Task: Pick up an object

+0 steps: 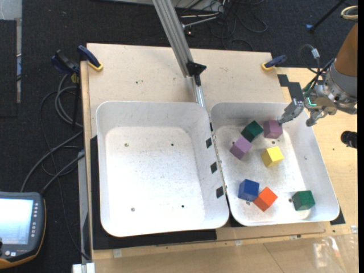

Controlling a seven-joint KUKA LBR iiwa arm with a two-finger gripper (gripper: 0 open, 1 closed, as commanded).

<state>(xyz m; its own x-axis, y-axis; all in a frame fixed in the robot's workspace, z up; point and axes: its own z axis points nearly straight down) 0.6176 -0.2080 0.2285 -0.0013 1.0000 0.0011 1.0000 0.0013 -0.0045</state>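
The fingers (301, 114) are standing spread apart at the upper right corner of the right bin (318, 169), with nothing sitting between them; one finger is pointing down-left toward the blocks, the other is hanging over the bin's right rim. The arm (347, 73) is reaching in from the right above them.

Nearest the fingers, a purple cube (273, 129) is lying just left of the lower fingertip, not touching it. A dark green cube (252, 131) is sitting just beside that one, and a lilac cube (240, 148) is lying a little lower left. A yellow cube (273, 156) is resting near the bin's middle. Toward the front edge, a blue cube (248, 190) and an orange cube (265, 198) are touching each other, and a green cube (303, 200) is sitting apart in the front right corner.

The left bin (153, 164) is lying beside it on the desk (148, 73). A metal pole (173, 27) is slanting down to the gap between the bins.
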